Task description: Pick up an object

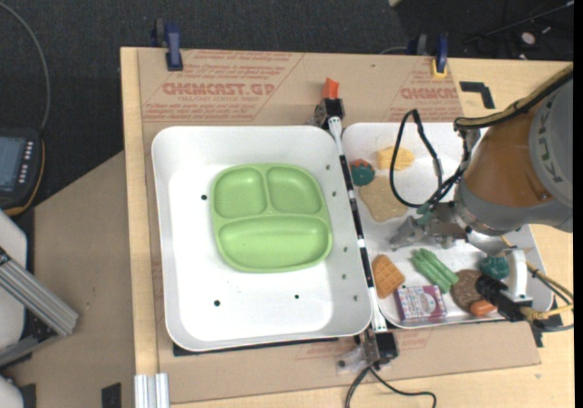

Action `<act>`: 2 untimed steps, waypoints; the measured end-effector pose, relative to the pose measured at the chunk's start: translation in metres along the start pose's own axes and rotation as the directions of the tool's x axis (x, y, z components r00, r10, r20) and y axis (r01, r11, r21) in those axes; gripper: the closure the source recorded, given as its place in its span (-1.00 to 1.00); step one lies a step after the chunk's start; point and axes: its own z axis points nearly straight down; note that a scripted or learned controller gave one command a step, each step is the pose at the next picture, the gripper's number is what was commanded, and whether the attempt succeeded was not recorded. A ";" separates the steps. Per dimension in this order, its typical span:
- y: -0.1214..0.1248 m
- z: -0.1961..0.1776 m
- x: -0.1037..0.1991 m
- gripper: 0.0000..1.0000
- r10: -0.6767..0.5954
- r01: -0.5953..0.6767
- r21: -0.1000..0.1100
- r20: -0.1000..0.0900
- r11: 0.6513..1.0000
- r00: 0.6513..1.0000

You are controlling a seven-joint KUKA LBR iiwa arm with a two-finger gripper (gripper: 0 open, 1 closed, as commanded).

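My gripper (pixel 421 229) hangs low over the middle of the right bin (pixel 364 137), under the arm's orange band (pixel 510 160). Just below it lies a green pod-shaped toy (pixel 435 268). An orange waffle-like piece (pixel 388 275) and a pink and purple box (pixel 421 302) lie at the bin's front left. A brown round piece (pixel 468 285), a teal toy (pixel 496 265) and a small orange-red item (pixel 483 308) sit at the front right. A tan flat piece (pixel 383 206), a teal and orange toy (pixel 363 173) and a yellow item (pixel 396 158) lie toward the back.
The left bin (pixel 182 242) holds a green divided plate (pixel 271 217). A black cable (pixel 405 169) loops from the arm over the back of the right bin. Clamps (pixel 170 44) (pixel 440 53) stand at the bench's far edge.
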 end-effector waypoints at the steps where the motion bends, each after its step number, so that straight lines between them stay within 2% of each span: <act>1: -0.035 0.010 -0.056 -1.00 0.005 -0.005 0.005 -0.001 1.000 1.000; 2: 0.023 0.009 -0.099 -1.00 -0.001 0.001 -0.005 0.005 1.000 1.000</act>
